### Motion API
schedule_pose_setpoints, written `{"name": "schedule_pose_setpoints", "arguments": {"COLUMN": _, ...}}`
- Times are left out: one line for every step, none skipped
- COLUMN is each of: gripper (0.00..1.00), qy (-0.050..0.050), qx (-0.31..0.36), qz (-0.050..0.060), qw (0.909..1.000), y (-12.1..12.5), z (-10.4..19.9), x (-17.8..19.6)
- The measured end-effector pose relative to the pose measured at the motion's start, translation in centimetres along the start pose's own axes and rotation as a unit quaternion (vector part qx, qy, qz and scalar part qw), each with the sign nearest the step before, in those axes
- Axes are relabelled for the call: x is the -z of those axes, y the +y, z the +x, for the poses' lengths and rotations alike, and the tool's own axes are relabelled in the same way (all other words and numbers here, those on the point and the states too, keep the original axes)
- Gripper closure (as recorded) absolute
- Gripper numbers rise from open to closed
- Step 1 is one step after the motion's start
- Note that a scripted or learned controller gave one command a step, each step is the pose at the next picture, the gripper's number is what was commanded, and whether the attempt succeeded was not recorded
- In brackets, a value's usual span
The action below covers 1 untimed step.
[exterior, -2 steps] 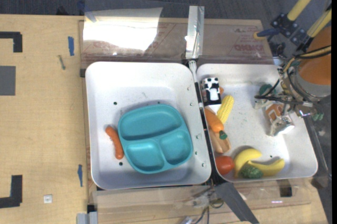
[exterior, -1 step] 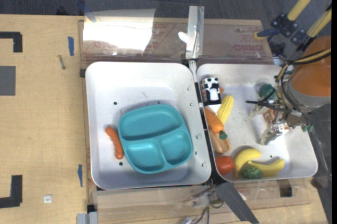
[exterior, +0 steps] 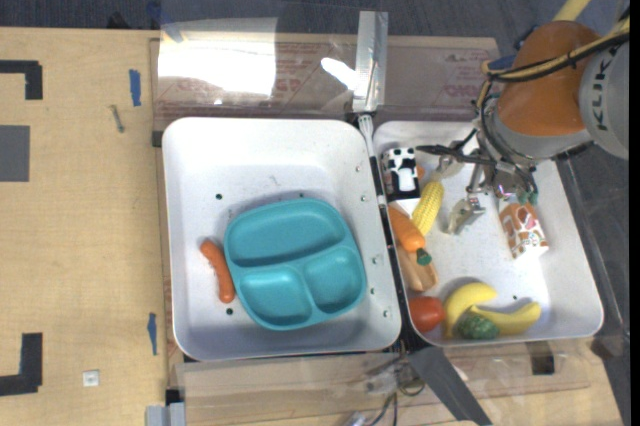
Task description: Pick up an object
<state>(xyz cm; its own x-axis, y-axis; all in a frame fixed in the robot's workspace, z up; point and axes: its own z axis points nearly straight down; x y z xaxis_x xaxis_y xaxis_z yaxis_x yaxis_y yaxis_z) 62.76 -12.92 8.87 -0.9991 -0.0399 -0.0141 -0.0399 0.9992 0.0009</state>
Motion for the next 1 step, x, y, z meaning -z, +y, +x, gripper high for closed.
{"name": "schedule_pose_setpoints", "arguments": {"gripper": 0.0, "qy": 0.003, "qx": 0.023, "qz": 0.002, "qw": 0.9997, "y": -7.28, "z": 4.29, "x": 0.09}}
